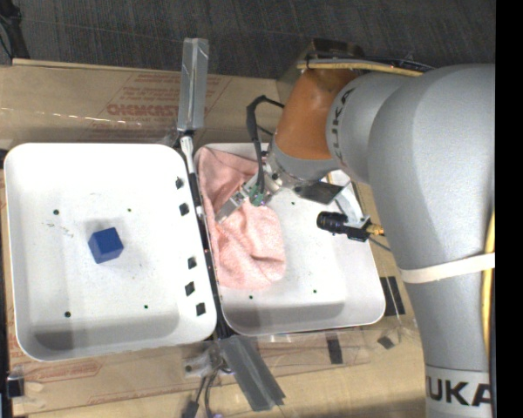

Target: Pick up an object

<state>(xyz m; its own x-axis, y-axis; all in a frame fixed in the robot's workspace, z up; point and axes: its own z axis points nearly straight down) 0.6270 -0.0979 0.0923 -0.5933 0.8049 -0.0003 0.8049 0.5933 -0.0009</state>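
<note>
The pink cloth (pixel 244 233) lies crumpled in the right bin (pixel 349 307), bunched against that bin's left wall and running from its upper left corner down toward the middle. It appears to be a soft towel-like fabric: judged light, limp, not fragile, and unlikely to slip once pinched, though it will drape and trail when lifted. Raised folds sit along its upper portion and at the rounded lower lobe; either ridge offers material to pinch, whereas the flatter stretches would give little to close on. The end effector (pixel 254 194) sits low over the upper part of the cloth, at or just above a fold. Whether it is open, closed or has fabric caught cannot be told from this angle, as the wrist and cabling obscure the tip. The grey arm (pixel 418 146) with its orange band (pixel 307 120) reaches in from the right and covers the bin's upper right area. A small blue cube (pixel 106 244) rests alone in the left bin (pixel 35 338), well apart from the cloth; it looks rigid and small, a squarer target but not the one nearest. Both bins stand on a tabletop (pixel 61 94) covered with cardboard.
</note>
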